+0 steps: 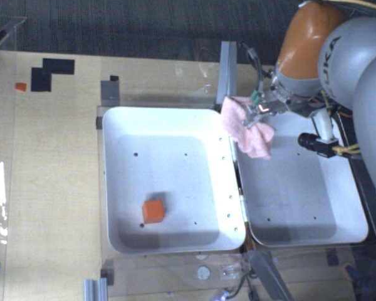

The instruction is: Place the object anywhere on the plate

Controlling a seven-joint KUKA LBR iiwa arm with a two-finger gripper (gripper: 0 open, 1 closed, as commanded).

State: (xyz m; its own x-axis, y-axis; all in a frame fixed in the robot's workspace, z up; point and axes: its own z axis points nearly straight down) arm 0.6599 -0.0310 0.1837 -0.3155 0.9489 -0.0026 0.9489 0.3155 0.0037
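Observation:
A pink cloth (247,132) hangs crumpled over the upper end of the seam between the two bins. Its top is pinched between the fingers of my gripper (258,110), which is shut on it and reaches in from the right under the orange wrist band (304,39). The cloth's lower folds droop toward the right bin (313,199). An orange block (153,211) lies on the floor of the left bin (175,162), near its front left corner and well away from the gripper.
A grey upright post (226,68) stands behind the seam, just left of the gripper. Black cables and a connector (316,142) hang from the arm over the right bin's far side. Black markers (50,73) sit on the bench at top left.

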